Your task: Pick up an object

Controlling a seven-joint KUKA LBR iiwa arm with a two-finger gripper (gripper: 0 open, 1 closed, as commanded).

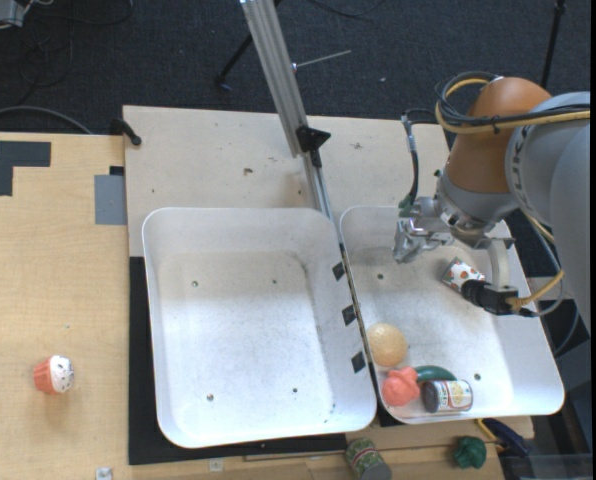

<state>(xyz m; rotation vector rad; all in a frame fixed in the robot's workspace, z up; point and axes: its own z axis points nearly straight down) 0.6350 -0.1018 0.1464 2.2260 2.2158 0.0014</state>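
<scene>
In the right half of the frame, the end effector (410,240) hangs over the upper part of the right bin (538,383); whether it is released or clenched I cannot tell. Along the bin's lower edge lie a tan ball (387,344), a pink toy (400,387) and a small jar (448,396). The ball looks light and smooth, likely to roll, so grip across its middle.

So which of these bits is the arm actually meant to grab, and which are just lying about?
Likely part of the job, all in the right bin under the hand:
- tan ball
- pink toy
- small jar
- dark green piece
- small white and red item

Just lying about, outside the bins:
- pink and white toy on the wooden table
- green toy at the bench's front edge
- dark can beside it
</scene>
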